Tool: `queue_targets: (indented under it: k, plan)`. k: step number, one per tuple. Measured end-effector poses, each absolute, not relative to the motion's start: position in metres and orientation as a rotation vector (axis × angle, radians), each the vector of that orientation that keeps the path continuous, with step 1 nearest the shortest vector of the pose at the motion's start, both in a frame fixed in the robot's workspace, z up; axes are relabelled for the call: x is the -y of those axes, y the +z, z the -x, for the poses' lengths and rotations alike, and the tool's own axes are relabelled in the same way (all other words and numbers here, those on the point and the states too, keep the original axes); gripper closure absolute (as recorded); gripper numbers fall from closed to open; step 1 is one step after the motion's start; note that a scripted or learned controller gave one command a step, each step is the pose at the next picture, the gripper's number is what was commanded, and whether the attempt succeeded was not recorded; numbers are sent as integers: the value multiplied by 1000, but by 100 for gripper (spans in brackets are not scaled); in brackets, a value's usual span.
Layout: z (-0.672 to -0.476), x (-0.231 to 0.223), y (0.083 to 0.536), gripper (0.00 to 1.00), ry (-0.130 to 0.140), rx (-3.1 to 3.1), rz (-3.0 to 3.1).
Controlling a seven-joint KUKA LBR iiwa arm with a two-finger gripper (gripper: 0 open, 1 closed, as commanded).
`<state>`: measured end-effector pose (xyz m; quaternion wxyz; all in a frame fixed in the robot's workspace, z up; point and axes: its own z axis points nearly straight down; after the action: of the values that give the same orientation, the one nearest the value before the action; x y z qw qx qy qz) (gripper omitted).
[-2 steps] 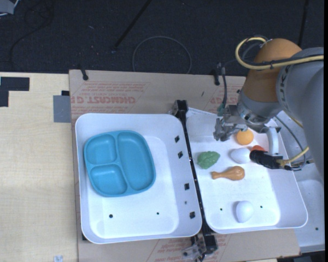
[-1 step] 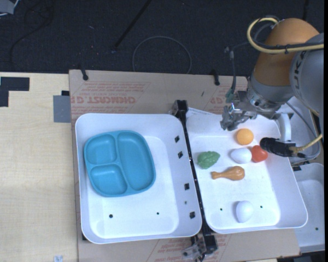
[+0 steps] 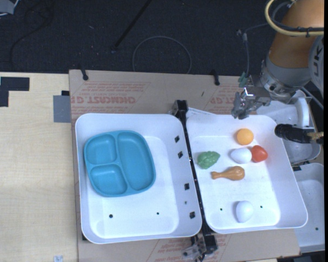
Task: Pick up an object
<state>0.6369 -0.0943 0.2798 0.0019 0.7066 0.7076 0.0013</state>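
Note:
In the right bin (image 3: 284, 201) lie an orange ball (image 3: 244, 136), a white egg-like piece (image 3: 240, 155), a red piece (image 3: 259, 154) touching it, a green leafy piece (image 3: 208, 159), a tan drumstick (image 3: 229, 173) and a white rounded piece (image 3: 244, 210). My gripper (image 3: 244, 107) hangs over the bin's far rim, above and behind the orange ball. Nothing shows between its fingers.
The left bin (image 3: 169, 222) holds a blue divided plate (image 3: 119, 162). A black divider (image 3: 187, 162) runs between the bins. The arm's orange band (image 3: 298, 23) and grey wrist stand at the upper right. Cardboard lies under both bins.

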Motion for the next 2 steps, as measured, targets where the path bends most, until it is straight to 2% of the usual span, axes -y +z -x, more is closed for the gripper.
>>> queue_targets:
  k: [1,2]
  plan:
    - [-633,42,257,100,-3,-2229,-2220]
    - [-620,-10,238,100,-5,-2229,-2221]
